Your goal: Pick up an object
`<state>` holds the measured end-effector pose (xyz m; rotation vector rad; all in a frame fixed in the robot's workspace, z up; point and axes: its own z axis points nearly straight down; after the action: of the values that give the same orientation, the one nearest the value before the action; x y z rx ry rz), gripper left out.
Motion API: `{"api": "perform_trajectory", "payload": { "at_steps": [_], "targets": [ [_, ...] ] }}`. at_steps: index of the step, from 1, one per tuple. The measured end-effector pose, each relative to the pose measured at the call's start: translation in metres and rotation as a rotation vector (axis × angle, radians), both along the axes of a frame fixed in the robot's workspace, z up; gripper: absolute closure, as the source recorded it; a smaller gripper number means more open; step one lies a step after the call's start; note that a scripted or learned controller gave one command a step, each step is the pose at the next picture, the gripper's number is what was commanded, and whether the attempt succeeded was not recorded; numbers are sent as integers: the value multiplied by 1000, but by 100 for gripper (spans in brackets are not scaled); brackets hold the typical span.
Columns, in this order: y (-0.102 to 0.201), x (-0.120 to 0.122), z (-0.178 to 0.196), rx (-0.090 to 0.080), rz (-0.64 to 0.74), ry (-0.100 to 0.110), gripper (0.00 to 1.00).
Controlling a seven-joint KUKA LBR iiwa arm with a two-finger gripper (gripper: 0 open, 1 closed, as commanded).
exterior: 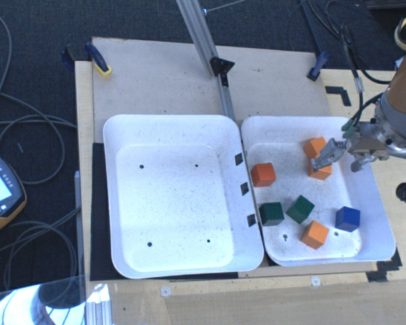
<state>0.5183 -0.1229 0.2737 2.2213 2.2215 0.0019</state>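
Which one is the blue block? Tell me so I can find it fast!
Look at the right bin, the one holding all the blocks. Go to its near right corner, past the two green blocks. The blue block sits there, the only blue one among orange and green.

Orange block (316, 147) upper right bin, hand (323, 160) touching it

Lighting's bright and even from overhead, shadows stay soft. The two shallow white plastic bins (169, 131) look a bit washed out, and the whole frame's slightly soft and grainy.
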Motion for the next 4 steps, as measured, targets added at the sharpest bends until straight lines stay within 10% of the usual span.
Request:
{"api": "perform_trajectory", "payload": {
  "at_steps": [1, 2, 3, 4],
  "targets": [
    [0, 1, 11, 0, 2, -3, 100],
    [7, 43, -90, 2, 2, 9, 100],
    [-3, 17, -177, 2, -2, 12, 100],
    [0, -21, -174, 2, -1, 5, 100]
  ]
}}
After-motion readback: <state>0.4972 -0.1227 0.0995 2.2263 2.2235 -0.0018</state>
